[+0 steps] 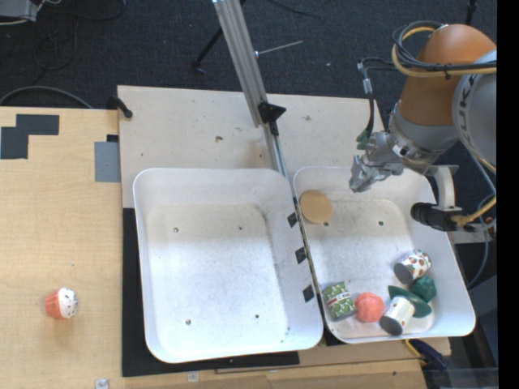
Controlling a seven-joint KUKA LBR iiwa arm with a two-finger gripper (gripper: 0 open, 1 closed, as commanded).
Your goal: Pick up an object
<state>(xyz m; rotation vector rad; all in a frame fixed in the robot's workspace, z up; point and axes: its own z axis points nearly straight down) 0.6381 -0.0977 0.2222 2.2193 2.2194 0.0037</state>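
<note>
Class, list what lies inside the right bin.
In the right bin: a tan disc, a green packet, a red ball, a cup, a green piece and a patterned ball. The heap hides whatever lies beneath.

Just 1 camera on me, mounted above the bench (pixel 195 120) and looking down at a slant. It sits far enough back to catch both white bins (pixel 162 217) side by side, plus some dark floor beyond. My arm (pixel 442 79) comes in from its right side.
</note>
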